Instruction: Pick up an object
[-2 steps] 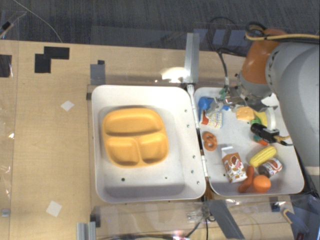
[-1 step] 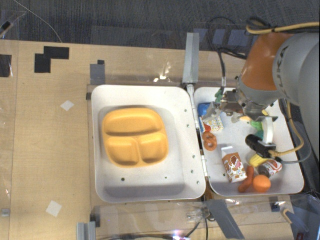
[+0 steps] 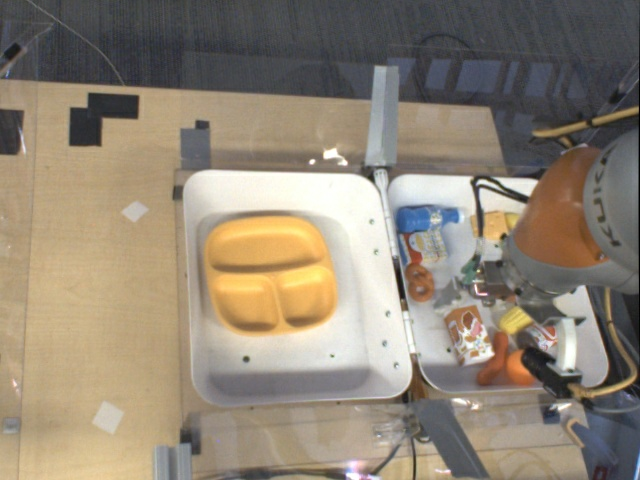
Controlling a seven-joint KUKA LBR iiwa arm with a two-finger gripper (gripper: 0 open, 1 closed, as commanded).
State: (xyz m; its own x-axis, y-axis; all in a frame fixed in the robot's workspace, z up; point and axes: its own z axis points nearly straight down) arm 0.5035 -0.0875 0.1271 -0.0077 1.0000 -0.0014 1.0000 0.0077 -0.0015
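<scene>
My gripper point(image 3: 478, 284) hangs low over the middle of the right bin point(image 3: 432, 364), under the orange band of the arm point(image 3: 560, 218). Right below it lies a small red-brown carton point(image 3: 466, 332). To its left rests an orange pretzel-like ring point(image 3: 420, 283). A blue and white bottle point(image 3: 428, 219) lies at the bin's far left. A small green piece point(image 3: 468, 266) shows beside the gripper, and a yellow piece point(image 3: 514, 319) lies to its right. Orange carrot-like toys point(image 3: 505, 366) sit near the bin's front. The arm hides what lies under the wrist.
The left bin point(image 3: 368, 298) holds a yellow divided plate point(image 3: 268, 271). A red and white item point(image 3: 545, 336) and a yellow card point(image 3: 494, 224) lie in the right bin, partly under the arm. Cables point(image 3: 585, 123) run at the far right.
</scene>
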